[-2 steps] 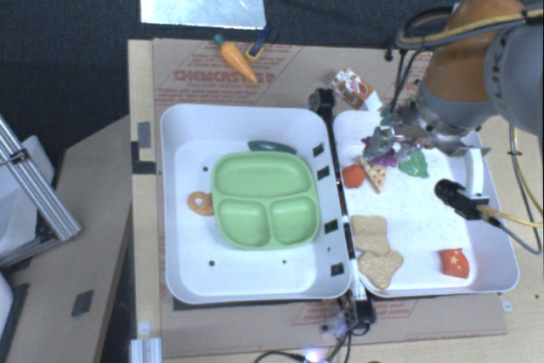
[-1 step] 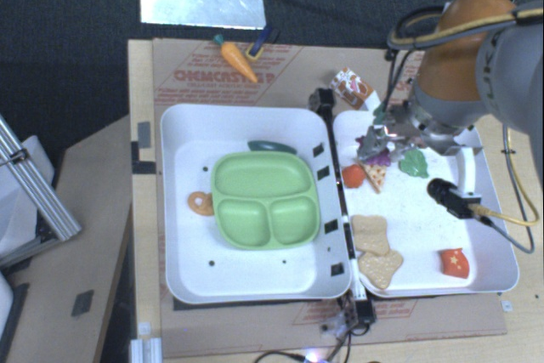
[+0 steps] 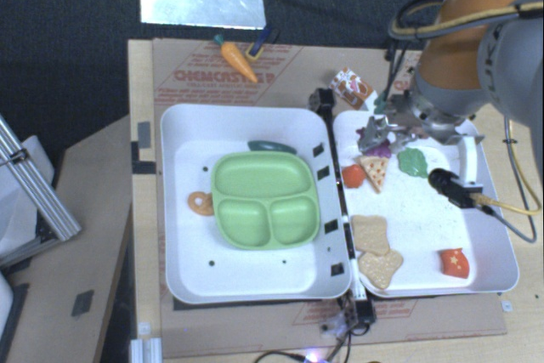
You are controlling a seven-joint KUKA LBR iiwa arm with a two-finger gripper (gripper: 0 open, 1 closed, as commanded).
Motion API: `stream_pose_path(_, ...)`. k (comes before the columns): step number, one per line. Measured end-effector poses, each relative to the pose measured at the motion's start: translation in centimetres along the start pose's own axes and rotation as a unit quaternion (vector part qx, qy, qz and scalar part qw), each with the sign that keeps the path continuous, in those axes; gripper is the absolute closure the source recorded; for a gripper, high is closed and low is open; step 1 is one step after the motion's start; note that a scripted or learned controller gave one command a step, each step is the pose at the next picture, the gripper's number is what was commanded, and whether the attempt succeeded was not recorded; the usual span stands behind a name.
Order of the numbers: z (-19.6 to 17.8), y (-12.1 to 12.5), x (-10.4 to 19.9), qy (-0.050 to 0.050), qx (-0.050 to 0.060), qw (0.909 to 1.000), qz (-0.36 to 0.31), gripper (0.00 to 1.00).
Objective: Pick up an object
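One purple toy piece [image 3: 382, 150] sits partly hidden beneath the gripper [image 3: 375, 134], beside a pizza slice [image 3: 373, 172]; jaw state cannot be told.

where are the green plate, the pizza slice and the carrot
green plate [image 3: 255, 176], camera view, bare floor of its top compartment
pizza slice [image 3: 374, 172], camera view, middle of the wedge
carrot [image 3: 238, 62], camera view, orange body

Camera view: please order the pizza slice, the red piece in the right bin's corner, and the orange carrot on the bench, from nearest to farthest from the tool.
Measured from the tool, in the right bin's upper left:
1. Pizza slice, just below the tool.
2. Orange carrot, up-left on the bench, outside both bins.
3. Red piece, in the right bin's lower right corner; only slightly farther than the carrot.
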State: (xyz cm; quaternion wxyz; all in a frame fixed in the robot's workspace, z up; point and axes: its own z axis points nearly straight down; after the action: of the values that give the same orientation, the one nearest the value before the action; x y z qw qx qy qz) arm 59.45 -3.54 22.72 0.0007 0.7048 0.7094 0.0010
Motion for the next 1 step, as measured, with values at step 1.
stream_pose_path(1,-0.53,-1.57,-0.22,0.0,0.001,1.0,0.003,1.0)
